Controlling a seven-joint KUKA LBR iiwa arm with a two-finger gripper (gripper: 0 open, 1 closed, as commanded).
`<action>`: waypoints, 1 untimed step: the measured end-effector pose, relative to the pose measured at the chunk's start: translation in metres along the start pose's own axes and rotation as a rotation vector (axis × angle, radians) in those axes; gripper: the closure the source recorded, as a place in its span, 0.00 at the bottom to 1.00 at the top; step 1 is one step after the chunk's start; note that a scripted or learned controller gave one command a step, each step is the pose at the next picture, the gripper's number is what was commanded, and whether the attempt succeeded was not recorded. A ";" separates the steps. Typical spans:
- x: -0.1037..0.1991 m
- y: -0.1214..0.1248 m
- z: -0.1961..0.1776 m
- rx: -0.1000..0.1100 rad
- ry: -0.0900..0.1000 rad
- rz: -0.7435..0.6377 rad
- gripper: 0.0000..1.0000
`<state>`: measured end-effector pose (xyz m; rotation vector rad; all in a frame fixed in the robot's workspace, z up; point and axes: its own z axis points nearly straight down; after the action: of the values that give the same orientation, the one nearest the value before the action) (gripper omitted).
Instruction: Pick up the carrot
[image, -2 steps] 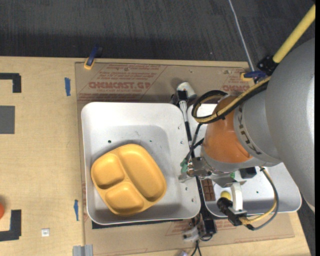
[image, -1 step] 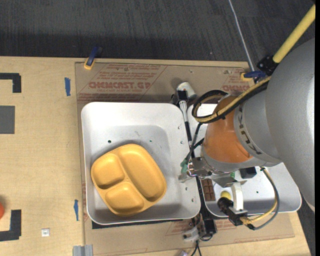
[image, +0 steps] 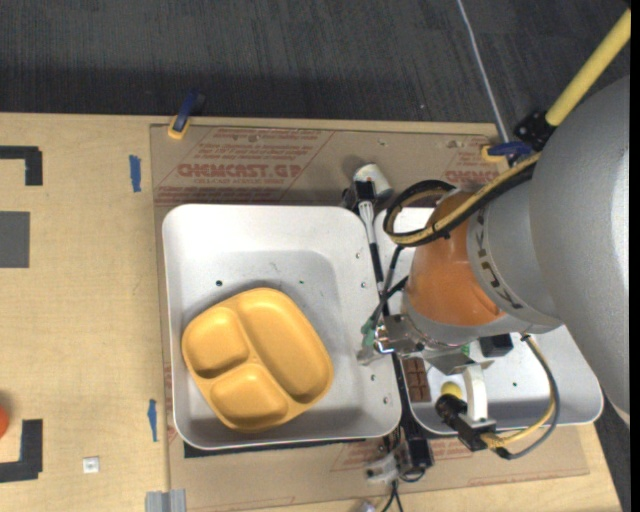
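The grey arm (image: 560, 200) reached over the right bin (image: 575, 395), covering most of it. In the left bin (image: 250, 240), a yellow three-part plate (image: 256, 357) lay toward its near edge. The gripper (image: 390, 342) hung at the wall between the bins; we could not tell its state or where the carrot lay.

Colours on the bench

A yellow sectioned tray (image: 256, 356) lay in the white left bin (image: 300, 235) — the arm (image: 560, 230) was grey, banded orange — blue clamps (image: 186, 108) edged the tan board (image: 80, 300).
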<state>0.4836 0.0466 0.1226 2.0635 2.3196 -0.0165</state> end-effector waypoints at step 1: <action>0.000 0.000 0.000 0.000 0.000 -0.015 1.00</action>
<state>0.4836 0.0463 0.1226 2.0466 2.3352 -0.0168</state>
